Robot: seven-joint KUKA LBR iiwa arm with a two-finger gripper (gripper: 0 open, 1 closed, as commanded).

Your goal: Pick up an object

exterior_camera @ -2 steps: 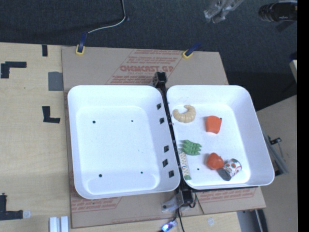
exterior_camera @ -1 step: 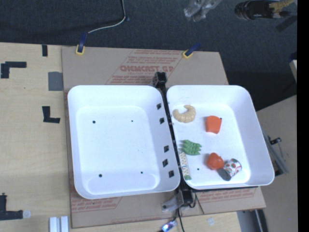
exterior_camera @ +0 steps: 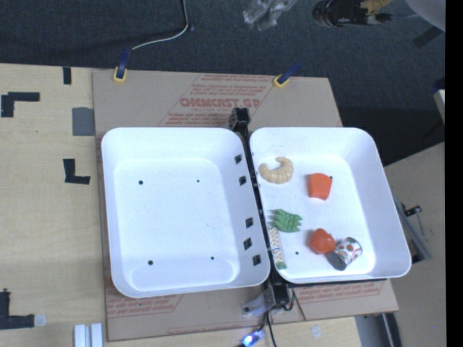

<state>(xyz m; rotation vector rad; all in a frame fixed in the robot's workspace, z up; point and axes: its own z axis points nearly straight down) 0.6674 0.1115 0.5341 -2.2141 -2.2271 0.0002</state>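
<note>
Two shallow white bins sit side by side on a brown cardboard sheet [exterior_camera: 217, 100] that covers the wooden tabletop [exterior_camera: 43, 194]. The left bin [exterior_camera: 116, 266] shows bare white floor with a few small dark dots. The right bin [exterior_camera: 369, 157] carries all the loose things.

Near the right bin's upper left lies a pale, curled beige object [exterior_camera: 278, 170] (it looks like a shrimp or a pastry toy). To its right, apart from it, stands an orange-red block [exterior_camera: 320, 185]. Lower down, close to the divider between the bins, lies a green leafy piece [exterior_camera: 286, 220], and just beneath it a narrow patterned strip [exterior_camera: 275, 246] runs along the bin's left wall. Toward the lower right, a red rounded object [exterior_camera: 322, 241] touches a small white-and-grey item with red spots [exterior_camera: 346, 252].

The pincer [exterior_camera: 269, 6] hangs at the top of the view, over the dark carpeted floor [exterior_camera: 87, 13] beyond the tabletop, well apart from both bins. It is blurred, so whether it is released or clenched cannot be told; nothing can be seen between its tips. Part of the arm [exterior_camera: 347, 9] shows to its right along the upper edge.

A white cable [exterior_camera: 163, 38] trails across the floor to a yellow-and-blue clamp [exterior_camera: 121, 72] on the cardboard's upper left edge; a second clamp [exterior_camera: 284, 78] grips the upper right edge.
</note>
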